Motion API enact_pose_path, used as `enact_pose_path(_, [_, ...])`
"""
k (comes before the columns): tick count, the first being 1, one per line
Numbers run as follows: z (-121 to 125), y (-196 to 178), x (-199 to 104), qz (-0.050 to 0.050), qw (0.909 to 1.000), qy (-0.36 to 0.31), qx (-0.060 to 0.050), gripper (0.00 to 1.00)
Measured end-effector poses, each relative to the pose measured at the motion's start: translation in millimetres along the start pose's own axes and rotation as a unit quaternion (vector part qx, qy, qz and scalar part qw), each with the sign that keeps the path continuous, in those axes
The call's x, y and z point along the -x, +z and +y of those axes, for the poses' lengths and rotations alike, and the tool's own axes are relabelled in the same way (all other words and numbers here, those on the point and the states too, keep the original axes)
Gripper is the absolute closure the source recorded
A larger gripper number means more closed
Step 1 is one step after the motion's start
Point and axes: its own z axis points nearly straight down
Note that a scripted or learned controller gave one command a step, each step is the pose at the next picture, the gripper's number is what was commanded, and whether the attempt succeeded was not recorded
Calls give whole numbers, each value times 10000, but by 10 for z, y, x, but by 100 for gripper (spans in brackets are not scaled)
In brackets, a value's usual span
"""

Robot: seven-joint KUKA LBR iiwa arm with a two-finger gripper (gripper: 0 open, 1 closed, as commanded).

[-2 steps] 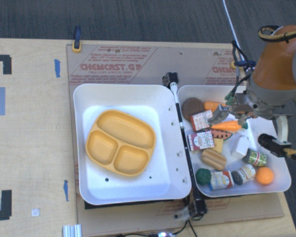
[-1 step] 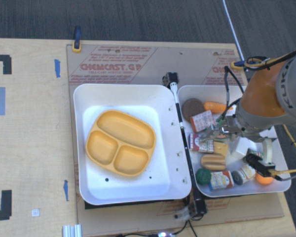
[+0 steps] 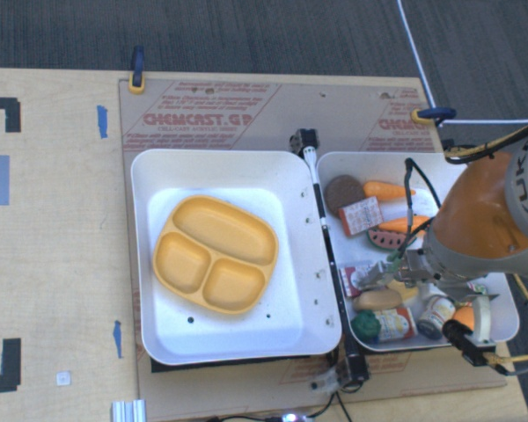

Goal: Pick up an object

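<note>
Right bin: our end effector [image 3: 403,269] is low among small toy foods in the shallow white bin [image 3: 509,322].
Grip: we cannot tell.
Tip: we should close on one toy only.

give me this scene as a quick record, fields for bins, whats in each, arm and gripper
left bin: holds a yellow divided plate, three compartments
right bin: cluttered with small items, among them a brown round piece, a carrot, a watermelon slice
arm: reaches in from the right, over the right bin
gripper: low among the clutter; finger state unclear
held object: none visible
</note>
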Motion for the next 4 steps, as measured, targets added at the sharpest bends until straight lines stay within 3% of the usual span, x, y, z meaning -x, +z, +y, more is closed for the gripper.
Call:
enact_pose_path(1, [22, -120, 46, -49, 10000, 20, 44, 100])
enact_pose_path(2, [351, -949, -999, 13, 10000, -8, -78, 100])
enact_pose_path(3, [-35, -953, -378, 9, 10000, 3, -88, 100])
enact_pose_path(4, [-33, -952, -383, 11, 10000, 0, -86, 0])
